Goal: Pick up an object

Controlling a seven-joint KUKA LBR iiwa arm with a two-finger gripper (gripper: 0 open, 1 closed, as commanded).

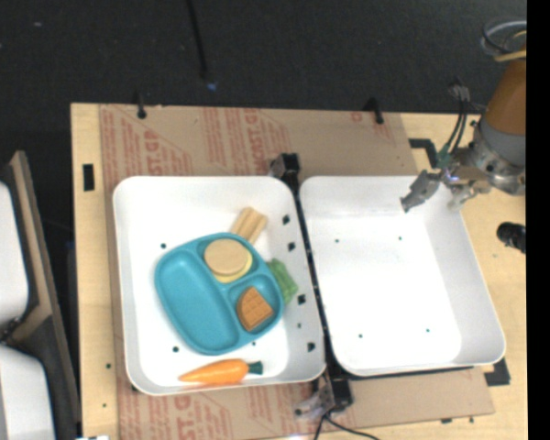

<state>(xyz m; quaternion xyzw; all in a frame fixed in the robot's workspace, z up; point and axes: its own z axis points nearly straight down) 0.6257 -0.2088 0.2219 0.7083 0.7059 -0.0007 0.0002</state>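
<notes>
Carrot (pixel 222 371) lies far left of the claw (pixel 420 193), below; probably light, rigid, slick. Grip its middle; claw's spread: cannot tell.

Glossy blue plastic tray (pixel 197 305), smooth white bins (pixel 128 246)

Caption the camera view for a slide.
Gripper hovers at right bin's far rim; blue tray and carrot sit in left bin.

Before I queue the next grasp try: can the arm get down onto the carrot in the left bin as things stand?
Probably yes. The carrot lies alone on the left bin's floor near the front wall, apart from the blue tray, with nothing over it. The gripper is over the right bin's far edge, so it must cross first.
</notes>
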